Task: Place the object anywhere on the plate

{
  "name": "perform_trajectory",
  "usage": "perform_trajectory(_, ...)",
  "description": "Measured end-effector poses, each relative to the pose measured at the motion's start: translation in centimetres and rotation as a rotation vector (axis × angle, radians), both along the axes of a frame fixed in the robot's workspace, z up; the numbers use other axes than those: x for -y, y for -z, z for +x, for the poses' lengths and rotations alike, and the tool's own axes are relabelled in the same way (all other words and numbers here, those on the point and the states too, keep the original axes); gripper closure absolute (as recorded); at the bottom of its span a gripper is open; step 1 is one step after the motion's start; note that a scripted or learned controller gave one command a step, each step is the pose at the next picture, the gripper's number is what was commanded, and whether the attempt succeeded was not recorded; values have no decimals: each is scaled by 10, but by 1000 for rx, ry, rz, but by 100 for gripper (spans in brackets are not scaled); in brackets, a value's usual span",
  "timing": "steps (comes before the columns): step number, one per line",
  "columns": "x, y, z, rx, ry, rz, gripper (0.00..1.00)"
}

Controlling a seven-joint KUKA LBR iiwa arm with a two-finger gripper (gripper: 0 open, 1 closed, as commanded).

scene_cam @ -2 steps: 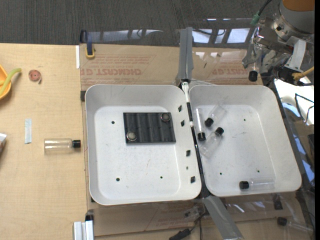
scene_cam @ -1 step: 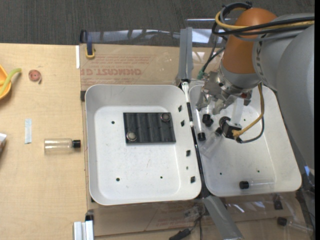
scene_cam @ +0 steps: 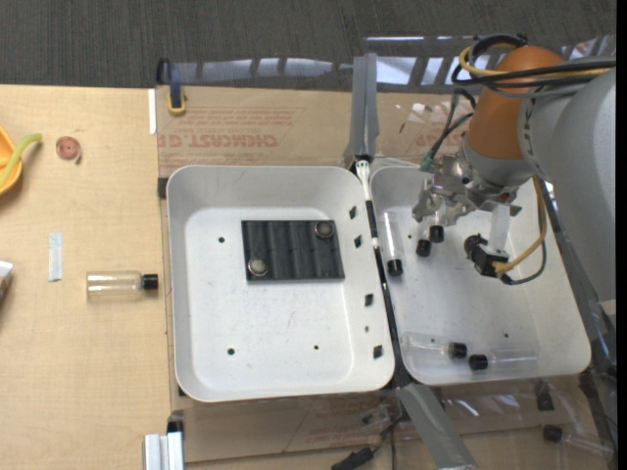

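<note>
The likely object, a clear vial with a black cap, lay on its side in the right bin, to the right of the plate and nearer the camera than it. It looked light, stiff and smooth. Being round, it would probably roll or slip if nudged, and if it was glass it might crack under a hard squeeze. The safest hold seemed to be across the middle of the barrel, square to its length, not on the cap.

A second vial of the same kind lay just right of the plate, across the wall between the bins and close along that wall. It would handle the same way, but the wall left little room on one side of it.

The plate itself, dark and ribbed, sat flat in the left bin with two small round pieces on it.

Right of the plate and slightly farther back, the gripper hung low over the right bin, beyond the second vial. How wide it stood could not be told, and no vial could be seen in its grasp.
</note>
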State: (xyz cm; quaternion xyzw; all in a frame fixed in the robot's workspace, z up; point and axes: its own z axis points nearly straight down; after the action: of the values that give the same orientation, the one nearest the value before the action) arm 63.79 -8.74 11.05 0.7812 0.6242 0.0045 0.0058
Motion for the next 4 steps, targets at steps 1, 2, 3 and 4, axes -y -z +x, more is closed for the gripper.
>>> perform_trajectory(1,77,0,8,-4,224,4,100)
perform_trajectory(2,115,0,20,-35,414,16,100)
perform_trajectory(3,118,-201,15,-16,832,7,100)
perform_trajectory(4,79,-104,-39,-18,762,7,100)
